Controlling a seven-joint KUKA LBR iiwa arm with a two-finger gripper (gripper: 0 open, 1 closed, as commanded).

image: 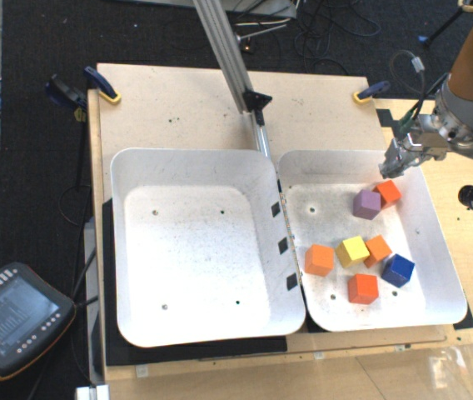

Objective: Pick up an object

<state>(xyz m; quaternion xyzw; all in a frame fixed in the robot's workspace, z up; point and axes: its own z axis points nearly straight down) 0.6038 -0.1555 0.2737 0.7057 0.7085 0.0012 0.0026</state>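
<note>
White right bin [436,298] with seven coloured cubes [355,250]; end effector [391,165] state unclear

A grey arm's gripper [392,164] hovers at the two o'clock edge of the right bin [436,248], just above an orange cube [388,192] touching a purple cube [367,204]. Toward five o'clock cluster yellow [354,250], blue [398,270] and three more orange cubes.

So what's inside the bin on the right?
The right bin holds seven blocks: purple, yellow, blue, and four orange or red ones. The pincer hides a bit of its back rim.
</note>
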